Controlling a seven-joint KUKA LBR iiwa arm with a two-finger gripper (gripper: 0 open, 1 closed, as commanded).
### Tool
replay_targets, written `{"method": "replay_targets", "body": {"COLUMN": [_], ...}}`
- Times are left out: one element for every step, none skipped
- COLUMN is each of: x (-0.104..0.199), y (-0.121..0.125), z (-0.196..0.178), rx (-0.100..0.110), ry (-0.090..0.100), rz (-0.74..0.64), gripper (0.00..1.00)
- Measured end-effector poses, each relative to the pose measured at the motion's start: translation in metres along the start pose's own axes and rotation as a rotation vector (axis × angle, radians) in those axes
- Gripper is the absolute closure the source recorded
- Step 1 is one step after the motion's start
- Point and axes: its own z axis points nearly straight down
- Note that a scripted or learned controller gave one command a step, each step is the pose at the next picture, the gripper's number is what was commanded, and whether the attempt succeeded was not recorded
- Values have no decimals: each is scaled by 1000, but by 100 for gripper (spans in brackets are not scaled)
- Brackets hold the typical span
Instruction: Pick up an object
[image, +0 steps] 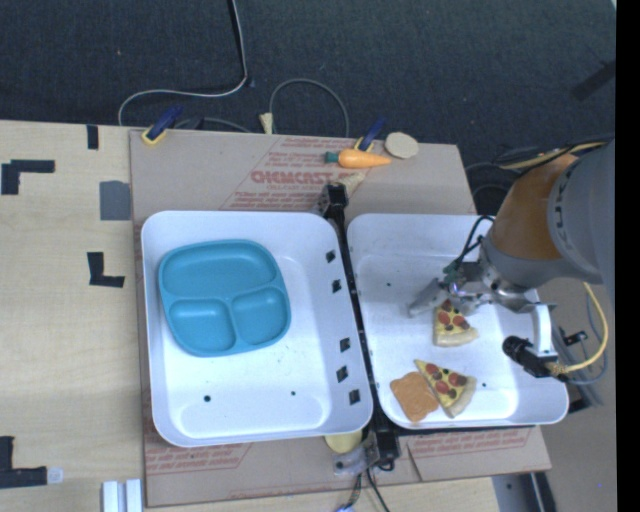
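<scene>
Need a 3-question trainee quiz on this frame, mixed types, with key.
1. True or false: the blue tray lies in the left bin.
2. How many pizza slices are in the right bin?
3. What lies nearest the gripper? A) the cracker B) the upper pizza slice C) the carrot

Key:
1. True.
2. Two: the upper one by the gripper, and the lower pizza slice beside the cracker.
3. B.
</scene>
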Motion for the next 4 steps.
{"method": "replay_targets", "body": {"x": [-3,48,45,33], "y": [2,-24,-24,-74], "z": [-17,-43,-41,-5], "rx": [-6,6,6,-2], "ry": [-3,7,5,2], "rz": [2,-2,2,4], "gripper": [100,100,0,0]}}
